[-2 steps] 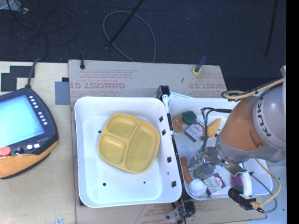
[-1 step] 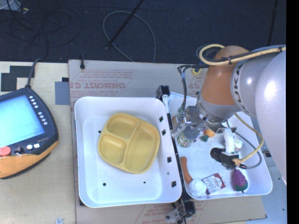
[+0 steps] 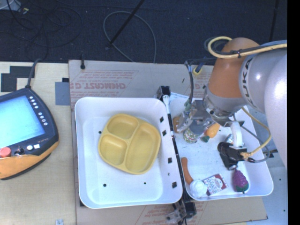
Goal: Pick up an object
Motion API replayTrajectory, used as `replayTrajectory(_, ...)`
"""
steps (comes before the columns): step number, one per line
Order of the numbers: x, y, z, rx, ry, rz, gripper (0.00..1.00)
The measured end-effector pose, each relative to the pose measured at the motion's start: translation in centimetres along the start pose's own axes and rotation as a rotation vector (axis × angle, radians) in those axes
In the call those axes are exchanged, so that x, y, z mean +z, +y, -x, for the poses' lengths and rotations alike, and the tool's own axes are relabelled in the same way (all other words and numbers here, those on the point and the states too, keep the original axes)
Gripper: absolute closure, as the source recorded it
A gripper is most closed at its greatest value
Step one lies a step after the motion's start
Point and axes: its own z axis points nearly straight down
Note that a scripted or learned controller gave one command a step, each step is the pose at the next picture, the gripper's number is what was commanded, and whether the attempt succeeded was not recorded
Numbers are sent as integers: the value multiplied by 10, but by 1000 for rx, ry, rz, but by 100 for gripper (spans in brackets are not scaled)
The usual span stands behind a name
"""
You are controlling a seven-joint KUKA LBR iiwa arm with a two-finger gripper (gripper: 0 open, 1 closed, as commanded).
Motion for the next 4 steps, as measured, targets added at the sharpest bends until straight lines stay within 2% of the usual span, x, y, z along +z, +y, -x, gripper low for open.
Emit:
replayTrajectory(1, -28, 0, 2, 0, 0, 0, 100)
replayTrajectory(2, -58, -30, 22, 1, 0, -1, 100)
replayTrajectory(3, -9, -20, 6, 1, 1, -3, 100)
replayTrajectory(4, -34, 22, -31, 0, 0, 0, 100)
